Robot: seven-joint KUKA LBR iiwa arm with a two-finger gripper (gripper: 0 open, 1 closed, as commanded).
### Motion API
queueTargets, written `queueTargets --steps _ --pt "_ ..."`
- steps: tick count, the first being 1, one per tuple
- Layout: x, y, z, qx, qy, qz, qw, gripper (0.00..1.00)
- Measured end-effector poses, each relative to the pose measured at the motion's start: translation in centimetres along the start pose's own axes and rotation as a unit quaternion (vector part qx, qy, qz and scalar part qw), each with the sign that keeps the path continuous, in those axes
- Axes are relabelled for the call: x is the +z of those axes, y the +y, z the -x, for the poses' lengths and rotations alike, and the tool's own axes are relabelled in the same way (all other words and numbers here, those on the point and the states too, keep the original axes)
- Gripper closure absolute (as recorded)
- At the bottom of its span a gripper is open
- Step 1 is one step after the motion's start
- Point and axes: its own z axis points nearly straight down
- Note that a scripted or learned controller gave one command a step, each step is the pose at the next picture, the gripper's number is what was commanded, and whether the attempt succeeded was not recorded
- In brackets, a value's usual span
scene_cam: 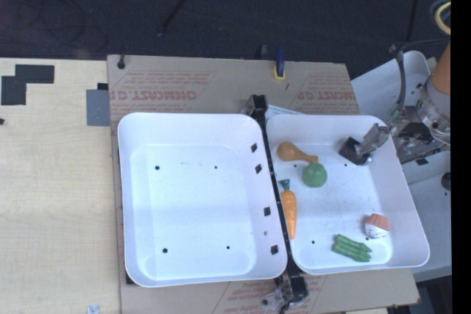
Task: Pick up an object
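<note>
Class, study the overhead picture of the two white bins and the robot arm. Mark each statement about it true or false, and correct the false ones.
1. The carrot lies in the right bin. True.
2. The green ball sits in the left bin. False: it is in the right bin, beside the carrot.
3. The hand is over the right bin. True.
4. The green pea pod lies at the right bin's far edge. False: near edge.

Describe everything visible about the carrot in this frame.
The carrot is a small toy, plastic by its look: an orange body with a short green top. It lies flat on the floor of the right bin, hard against that bin's left wall, lengthwise along it, green end toward the back and tip toward the front. Nothing else touches it. The green ball sits nearby, apart from it.
</note>
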Motion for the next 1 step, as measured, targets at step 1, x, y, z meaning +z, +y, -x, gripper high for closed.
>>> queueTargets --steps 1 --pt "-19.65 3.12 -4.45 -0.003 -0.002 0.01 0.9999 0.0"
